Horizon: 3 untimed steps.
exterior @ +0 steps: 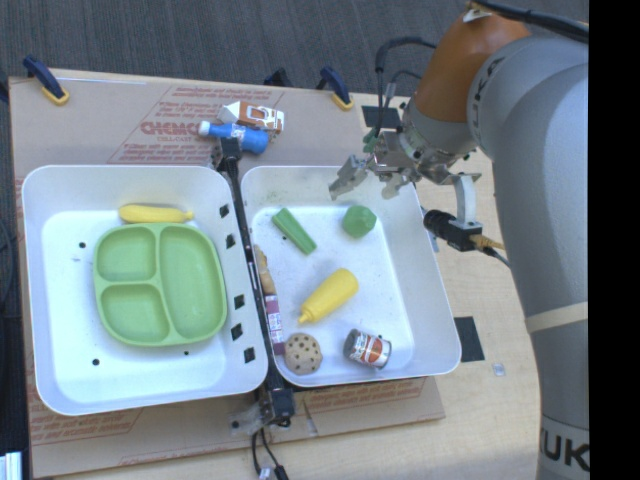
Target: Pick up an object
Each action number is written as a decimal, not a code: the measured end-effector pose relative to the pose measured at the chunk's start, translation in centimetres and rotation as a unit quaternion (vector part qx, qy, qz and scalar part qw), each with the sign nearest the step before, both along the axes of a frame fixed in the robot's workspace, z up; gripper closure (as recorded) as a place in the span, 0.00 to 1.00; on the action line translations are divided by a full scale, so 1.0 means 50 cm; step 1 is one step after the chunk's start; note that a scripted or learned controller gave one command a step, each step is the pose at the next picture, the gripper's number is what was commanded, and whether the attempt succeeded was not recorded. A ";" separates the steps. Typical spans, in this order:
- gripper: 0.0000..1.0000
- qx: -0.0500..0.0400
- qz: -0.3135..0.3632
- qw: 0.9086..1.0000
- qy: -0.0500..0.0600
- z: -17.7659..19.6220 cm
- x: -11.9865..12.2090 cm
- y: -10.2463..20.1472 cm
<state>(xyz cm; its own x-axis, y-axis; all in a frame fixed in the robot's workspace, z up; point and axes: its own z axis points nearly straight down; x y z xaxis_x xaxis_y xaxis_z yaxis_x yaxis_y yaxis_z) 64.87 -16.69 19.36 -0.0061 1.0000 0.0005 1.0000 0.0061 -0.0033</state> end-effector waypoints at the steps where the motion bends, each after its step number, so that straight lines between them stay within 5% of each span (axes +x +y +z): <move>1: 0.00 0.000 -0.001 1.000 -0.001 0.104 -0.151 0.031; 2: 0.00 0.000 0.000 1.000 0.000 -0.204 -0.105 -0.026; 3: 0.00 0.000 0.001 1.000 0.001 -0.204 -0.165 0.057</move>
<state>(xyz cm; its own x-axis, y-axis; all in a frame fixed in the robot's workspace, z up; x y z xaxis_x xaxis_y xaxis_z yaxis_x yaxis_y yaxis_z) 56.64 -13.86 9.14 -0.0078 1.0000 0.0008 1.0000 0.0078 -0.0048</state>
